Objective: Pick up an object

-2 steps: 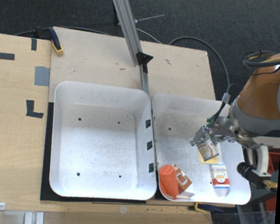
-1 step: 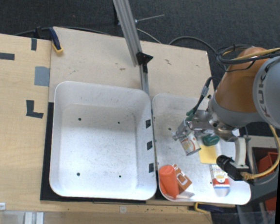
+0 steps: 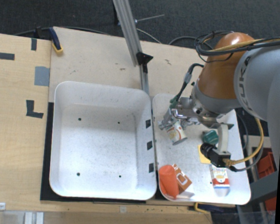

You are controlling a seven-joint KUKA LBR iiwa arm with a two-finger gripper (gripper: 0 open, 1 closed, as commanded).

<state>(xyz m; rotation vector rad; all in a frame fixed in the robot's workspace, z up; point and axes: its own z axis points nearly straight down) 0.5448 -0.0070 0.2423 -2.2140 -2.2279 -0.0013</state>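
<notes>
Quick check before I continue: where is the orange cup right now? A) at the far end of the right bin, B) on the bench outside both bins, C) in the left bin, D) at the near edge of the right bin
D: the orange cup lies on its side at the near edge of the right bin, close to the wall it shares with the left bin.

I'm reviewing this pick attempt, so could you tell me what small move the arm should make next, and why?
Probably a short, slow lift straight up. The gripper sits low in the right bin, right at a small white and orange container, but the view does not settle whether it has a grip. A small rise would show that, and keep clear of the orange cup nearby.
</notes>
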